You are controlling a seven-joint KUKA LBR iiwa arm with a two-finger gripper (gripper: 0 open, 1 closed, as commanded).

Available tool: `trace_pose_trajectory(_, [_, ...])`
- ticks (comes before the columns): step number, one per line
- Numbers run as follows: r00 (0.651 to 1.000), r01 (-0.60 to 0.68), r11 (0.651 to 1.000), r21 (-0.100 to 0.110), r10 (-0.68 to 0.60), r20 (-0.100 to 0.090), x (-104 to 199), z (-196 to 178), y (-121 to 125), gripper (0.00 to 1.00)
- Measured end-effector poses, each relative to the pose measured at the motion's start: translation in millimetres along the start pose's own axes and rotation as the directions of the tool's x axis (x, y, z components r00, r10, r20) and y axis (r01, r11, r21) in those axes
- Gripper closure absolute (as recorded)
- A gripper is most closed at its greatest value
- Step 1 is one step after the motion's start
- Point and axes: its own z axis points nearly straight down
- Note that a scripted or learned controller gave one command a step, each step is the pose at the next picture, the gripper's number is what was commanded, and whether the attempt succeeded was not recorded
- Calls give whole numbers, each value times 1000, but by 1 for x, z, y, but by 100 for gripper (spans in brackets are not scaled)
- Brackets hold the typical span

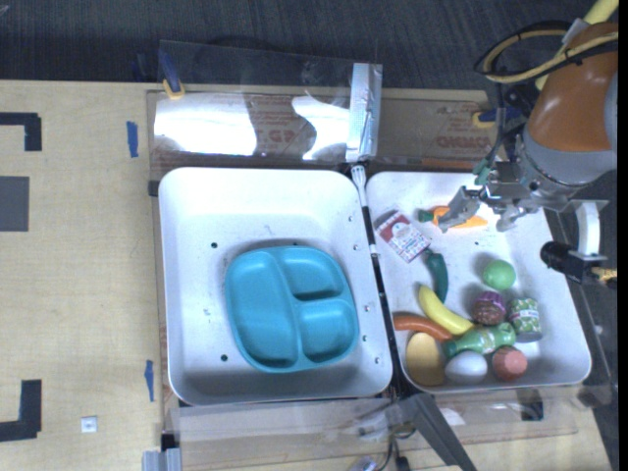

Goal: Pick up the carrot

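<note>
The carrot lies near the back edge of the right bin, with its green top pointing toward the left bin. The gripper is right over it. Its fingers are apart, one on the carrot's left part and one past its right end, so they are not clamped on it. Just left of the carrot is a small red and white packet. Toward the front edge sit a green pepper, a banana, a green lime and a white egg. A blue divided tray rests in the left bin.
</note>
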Motion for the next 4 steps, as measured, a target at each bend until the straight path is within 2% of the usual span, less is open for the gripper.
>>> trace_pose_trajectory(1, [1000,10,1000,5,-10,1,-46,90,68,0])
trace_pose_trajectory(2, [1000,6,1000,-16,-6,8,-50,121,64,0])
trace_pose_trajectory(3, [1000,9,1000,-8,-9,3,-48,109,63,100])
trace_pose_trajectory(4, [942,335,942,-8,-335,8,-99,10,80,100])
